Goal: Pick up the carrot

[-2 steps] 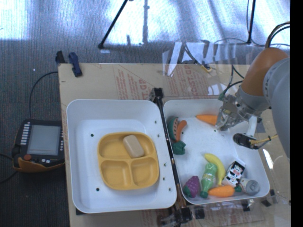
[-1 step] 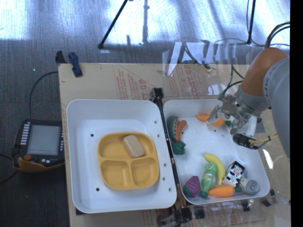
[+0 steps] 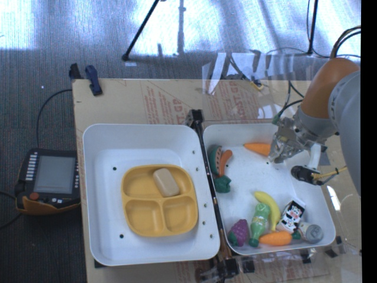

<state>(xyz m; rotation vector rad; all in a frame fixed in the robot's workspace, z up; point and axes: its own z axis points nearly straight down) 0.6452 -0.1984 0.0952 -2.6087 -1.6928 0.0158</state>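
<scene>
Clutter fills the right bin's [image 3: 321,202] near end (a second carrot [image 3: 275,238] among it). Farther back, the target carrot [image 3: 257,148] lies flat, long axis left-right, thick end just beside the gripper [image 3: 280,153], which stands to its right; whether the jaws are spread or closed, I cannot tell.

I had one fixed camera set high over the bench [image 3: 141,96], looking down at a slant; both white bins, the left bin [image 3: 103,152] and the right bin [image 3: 321,208], sat mid-frame. My arm [image 3: 339,96] entered from the right; floor showed beyond the bench's far edge.
</scene>
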